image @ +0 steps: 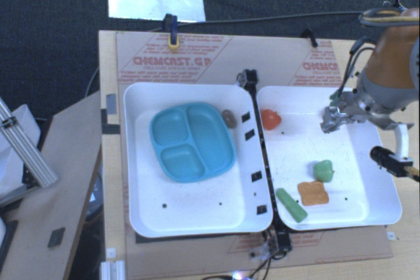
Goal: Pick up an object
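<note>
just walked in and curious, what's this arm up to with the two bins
A KUKA arm reaches in from the right, its gripper over the upper part of the right bin, holding nothing visible. That bin has a red piece, a green piece, an orange piece and a green stick. The left bin holds a blue divided plate.

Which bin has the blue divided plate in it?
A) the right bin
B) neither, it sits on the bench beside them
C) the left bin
C: the blue divided plate lies inside the left bin, with a small brownish object just beside its right edge.
</note>
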Controlling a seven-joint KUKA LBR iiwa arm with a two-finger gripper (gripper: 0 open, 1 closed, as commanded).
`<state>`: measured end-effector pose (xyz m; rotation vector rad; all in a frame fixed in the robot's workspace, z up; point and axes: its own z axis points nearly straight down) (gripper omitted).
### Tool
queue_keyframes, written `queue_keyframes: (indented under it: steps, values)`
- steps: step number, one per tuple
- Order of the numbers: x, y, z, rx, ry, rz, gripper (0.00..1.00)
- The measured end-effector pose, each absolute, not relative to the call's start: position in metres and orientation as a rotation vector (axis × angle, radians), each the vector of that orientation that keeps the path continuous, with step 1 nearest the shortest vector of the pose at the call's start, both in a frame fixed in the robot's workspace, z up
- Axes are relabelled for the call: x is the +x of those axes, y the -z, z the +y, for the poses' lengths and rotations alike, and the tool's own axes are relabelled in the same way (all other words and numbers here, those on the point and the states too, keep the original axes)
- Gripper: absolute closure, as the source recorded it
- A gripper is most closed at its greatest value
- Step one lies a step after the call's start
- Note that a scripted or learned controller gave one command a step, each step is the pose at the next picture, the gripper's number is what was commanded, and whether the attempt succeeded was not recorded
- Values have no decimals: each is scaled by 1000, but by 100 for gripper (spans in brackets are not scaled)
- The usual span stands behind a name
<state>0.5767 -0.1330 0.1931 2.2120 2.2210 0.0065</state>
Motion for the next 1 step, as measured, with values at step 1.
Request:
queue_keyframes:
  steps: [1]
  values:
    - [578,-223,-133,2213,-5,2223,100]
